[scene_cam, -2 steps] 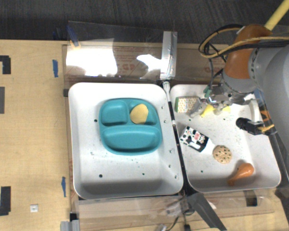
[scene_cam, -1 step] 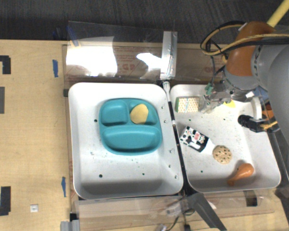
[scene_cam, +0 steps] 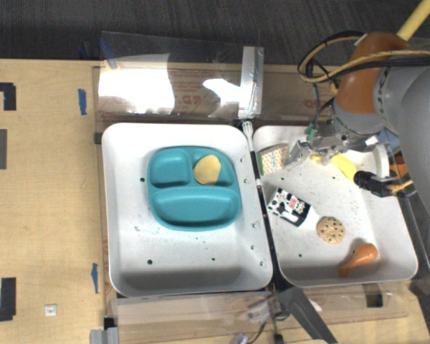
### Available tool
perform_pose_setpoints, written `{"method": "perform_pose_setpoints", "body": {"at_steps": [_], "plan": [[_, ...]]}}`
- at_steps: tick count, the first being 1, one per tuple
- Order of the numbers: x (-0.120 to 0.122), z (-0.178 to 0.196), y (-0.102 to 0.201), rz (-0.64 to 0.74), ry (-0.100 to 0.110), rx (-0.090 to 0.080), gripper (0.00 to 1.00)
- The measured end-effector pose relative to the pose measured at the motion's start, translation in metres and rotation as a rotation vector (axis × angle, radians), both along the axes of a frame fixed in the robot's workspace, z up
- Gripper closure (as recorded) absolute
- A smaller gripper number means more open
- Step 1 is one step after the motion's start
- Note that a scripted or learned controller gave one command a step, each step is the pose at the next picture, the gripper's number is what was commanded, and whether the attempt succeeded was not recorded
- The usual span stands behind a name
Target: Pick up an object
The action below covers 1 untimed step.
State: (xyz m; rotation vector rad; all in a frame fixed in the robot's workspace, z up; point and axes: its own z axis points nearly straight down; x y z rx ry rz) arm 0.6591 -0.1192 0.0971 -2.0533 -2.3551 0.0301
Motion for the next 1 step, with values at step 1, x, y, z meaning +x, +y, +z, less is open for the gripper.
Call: {"method": "perform_pose_setpoints", "body": {"at_steps": [1], "plan": [[-0.0107, 0.0093, -0.0575, 0.052, -0.02, 0.01, 0.0]]}}
